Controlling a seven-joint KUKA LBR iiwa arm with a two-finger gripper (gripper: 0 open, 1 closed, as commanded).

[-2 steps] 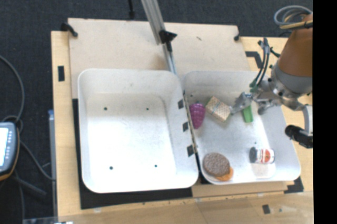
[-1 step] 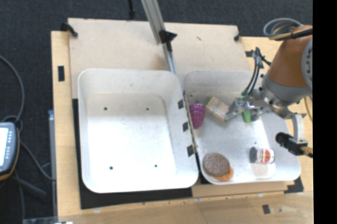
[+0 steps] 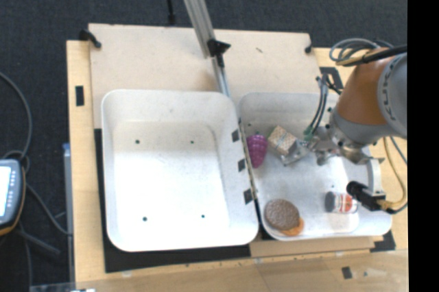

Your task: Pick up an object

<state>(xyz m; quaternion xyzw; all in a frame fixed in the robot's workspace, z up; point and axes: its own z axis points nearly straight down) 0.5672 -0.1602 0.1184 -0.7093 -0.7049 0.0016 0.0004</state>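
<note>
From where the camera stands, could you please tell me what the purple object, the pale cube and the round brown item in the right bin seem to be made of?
Purple object: probably plastic, given its saturated, even colour with a slight sheen.
Pale cube: perhaps wood or cardboard, with a matte, mottled beige face.
Round brown item: possibly foam or rubber toy food, with a dull speckled top and an orange rim.
The right bin looks like smooth white plastic.

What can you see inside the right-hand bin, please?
In the right bin: a purple cup, a beige block, a brown cookie and a small bottle. The arm covers its right part.
</note>
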